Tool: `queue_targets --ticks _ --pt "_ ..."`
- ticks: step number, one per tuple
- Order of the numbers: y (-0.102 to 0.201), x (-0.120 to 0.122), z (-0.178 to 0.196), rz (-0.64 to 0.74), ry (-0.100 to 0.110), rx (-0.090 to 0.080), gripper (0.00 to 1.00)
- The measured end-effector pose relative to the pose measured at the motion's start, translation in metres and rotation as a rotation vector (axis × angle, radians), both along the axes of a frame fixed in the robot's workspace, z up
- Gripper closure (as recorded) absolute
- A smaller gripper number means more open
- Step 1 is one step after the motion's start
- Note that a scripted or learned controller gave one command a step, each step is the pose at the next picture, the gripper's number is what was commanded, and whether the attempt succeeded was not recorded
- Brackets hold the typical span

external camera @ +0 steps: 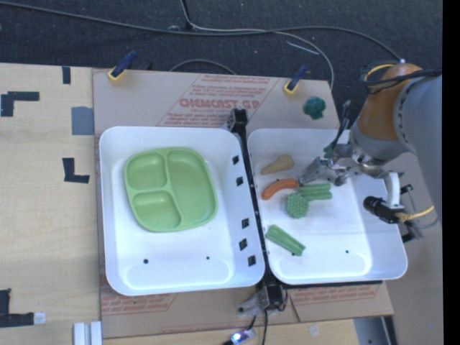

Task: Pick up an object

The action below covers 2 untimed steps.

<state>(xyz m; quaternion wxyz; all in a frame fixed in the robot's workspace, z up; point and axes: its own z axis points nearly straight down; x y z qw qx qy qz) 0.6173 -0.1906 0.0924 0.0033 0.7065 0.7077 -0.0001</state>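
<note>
The right bin [359, 264] holds several toy foods: a tan wedge [278, 165], an orange carrot-like piece [279, 187], a green broccoli-like piece [298, 205] with a green stalk [317, 191] beside it, and a flat green pod [285, 239]. My gripper [321, 175] hangs low over the upper middle of this bin, just above the green stalk and right of the orange piece. I see nothing lifted in it.
A green divided plate [170, 189] lies in the left bin [180, 275]. A teal lump [314, 107] sits on the cardboard behind the right bin. Yellow-blue clamps [122, 65] hold the cardboard's back edge. The arm's grey body [402, 128] covers the right bin's far right corner.
</note>
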Motion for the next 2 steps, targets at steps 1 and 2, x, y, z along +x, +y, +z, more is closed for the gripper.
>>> queue_targets --ticks 1,2 --pt "0.0 0.0 -0.007 0.0 0.006 0.003 0.0" --pt "0.0 0.002 0.004 0.001 0.001 0.0 1.0"
